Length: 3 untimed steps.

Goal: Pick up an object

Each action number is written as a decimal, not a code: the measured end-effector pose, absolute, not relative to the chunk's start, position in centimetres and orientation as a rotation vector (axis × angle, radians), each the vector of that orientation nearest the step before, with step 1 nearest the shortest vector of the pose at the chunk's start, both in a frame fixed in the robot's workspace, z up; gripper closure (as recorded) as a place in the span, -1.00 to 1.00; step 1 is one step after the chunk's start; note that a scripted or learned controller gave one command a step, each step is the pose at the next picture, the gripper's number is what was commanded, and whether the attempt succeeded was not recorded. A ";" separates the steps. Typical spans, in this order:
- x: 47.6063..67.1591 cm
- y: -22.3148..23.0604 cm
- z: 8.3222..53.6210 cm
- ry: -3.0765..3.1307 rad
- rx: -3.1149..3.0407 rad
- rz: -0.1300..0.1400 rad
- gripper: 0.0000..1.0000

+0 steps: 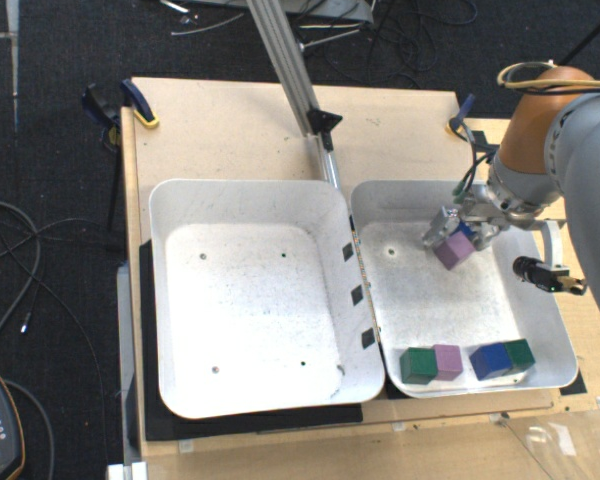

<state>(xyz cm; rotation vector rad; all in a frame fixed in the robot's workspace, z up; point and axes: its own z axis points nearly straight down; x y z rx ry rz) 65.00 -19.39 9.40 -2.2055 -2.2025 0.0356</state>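
Camera view: claw low over the upper part of the right bin, arm reaching in from the right, orange band above the wrist. Purple block tilted directly under the fingertips, touching or nearly touching them. Looks pinched between the fingers, about a block's width apart, but cannot tell for sure: metal parts overlap the block's top edge at this angle. Unclear also whether the block is resting on the bin floor or already just off it; no clean shadow gap to judge.

Step in hand, by judgement: grasp or very start of lift. Next move calls for a straight vertical raise, grip kept firm; tilt of the block suggests an off-centre hold, so slip or rotation likely if lifted fast.

Other candidates along the near edge of the right bin: green block, pink block touching it, blue block and dark green block just beside, well apart from the claw. Left bin on the tabletop alongside.

Hidden or poor: fingertip contact faces, far side of the purple block, arm's upper links cut off at the right edge.
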 end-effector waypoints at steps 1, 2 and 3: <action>61.4 -15.6 9.6 -2.221 -2.219 0.001 -1.00; 61.5 -15.7 10.6 -2.225 -2.221 0.000 1.00; 64.5 -6.5 20.0 -2.237 -2.214 -0.012 1.00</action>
